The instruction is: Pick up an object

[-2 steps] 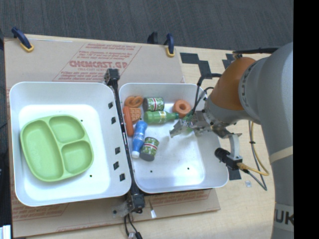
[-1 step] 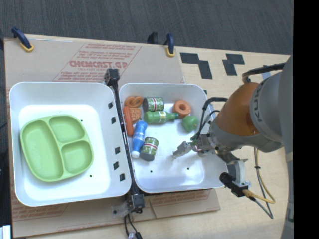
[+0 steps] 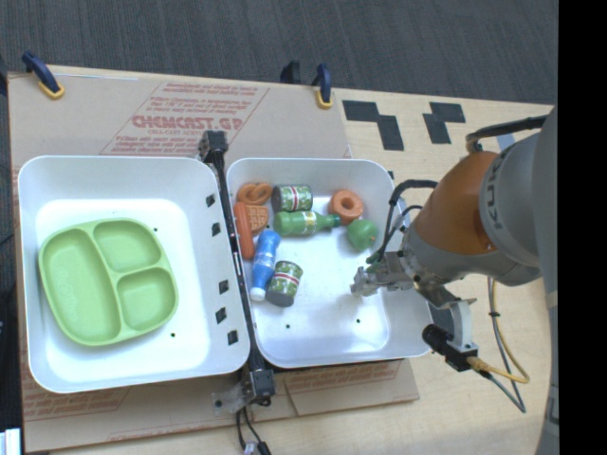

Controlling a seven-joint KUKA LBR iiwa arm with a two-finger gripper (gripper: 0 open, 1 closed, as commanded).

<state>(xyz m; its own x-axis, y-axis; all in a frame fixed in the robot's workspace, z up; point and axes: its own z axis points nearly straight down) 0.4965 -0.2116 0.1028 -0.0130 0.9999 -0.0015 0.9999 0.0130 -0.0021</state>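
Grey jaws [image 3: 372,281] hang at the right bin's [image 3: 322,344] right edge, grip unclear; nearest, the green ball [image 3: 361,234] sits just toward the bin's far edge.

The gripper [image 3: 368,281] is too small and blurred to read. The arm [image 3: 493,221] is cut off at the right edge and hides part of the right bin's rim [image 3: 391,183]. The orange toy [image 3: 248,218] lies partly behind the divider.
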